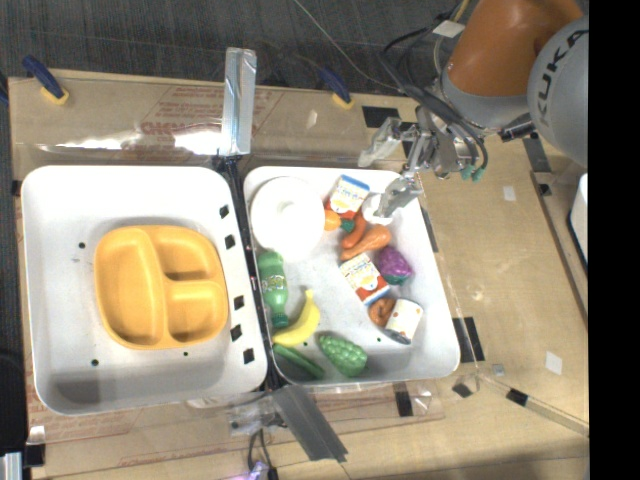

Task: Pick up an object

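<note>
While the gripper (392, 194) hangs over the top right corner of the right bin (440, 298), I cannot tell what it is doing. It holds nothing I can see. The toy carrot (366, 238) lies just below it, its long side slanting across the bin.

The arm (520, 48) comes in from the upper right, its grey body and orange band bulky near the frame edge. From the wrist, the claw (392, 196) slants down and leftward. Its metal fingers (398, 192) look close together, though glare makes that hard to judge.
</note>
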Action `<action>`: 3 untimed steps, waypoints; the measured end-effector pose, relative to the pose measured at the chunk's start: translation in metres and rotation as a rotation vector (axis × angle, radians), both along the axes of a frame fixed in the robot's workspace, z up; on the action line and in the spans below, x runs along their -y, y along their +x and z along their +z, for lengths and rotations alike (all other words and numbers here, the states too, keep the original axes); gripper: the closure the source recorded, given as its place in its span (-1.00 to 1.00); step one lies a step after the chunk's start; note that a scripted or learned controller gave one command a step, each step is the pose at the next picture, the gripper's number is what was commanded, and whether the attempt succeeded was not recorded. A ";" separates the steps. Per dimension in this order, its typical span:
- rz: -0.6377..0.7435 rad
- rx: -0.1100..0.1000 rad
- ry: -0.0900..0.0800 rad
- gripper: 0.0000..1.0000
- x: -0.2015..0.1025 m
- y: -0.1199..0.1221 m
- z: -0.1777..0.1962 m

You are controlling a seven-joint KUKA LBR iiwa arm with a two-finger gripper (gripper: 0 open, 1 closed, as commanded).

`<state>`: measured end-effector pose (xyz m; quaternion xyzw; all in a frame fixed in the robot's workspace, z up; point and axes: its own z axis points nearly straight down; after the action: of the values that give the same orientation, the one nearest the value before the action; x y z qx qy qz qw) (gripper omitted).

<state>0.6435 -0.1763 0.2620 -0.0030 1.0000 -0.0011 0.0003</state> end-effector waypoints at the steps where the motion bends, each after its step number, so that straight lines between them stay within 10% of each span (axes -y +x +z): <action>1: 0.040 -0.007 0.004 -1.00 0.035 -0.067 -0.102; 2: 0.095 0.000 0.002 -1.00 0.025 -0.079 -0.170; 3: 0.104 0.007 0.000 1.00 0.023 -0.076 -0.157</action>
<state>0.5674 -0.1997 0.1047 -0.0552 0.9985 -0.0012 0.0039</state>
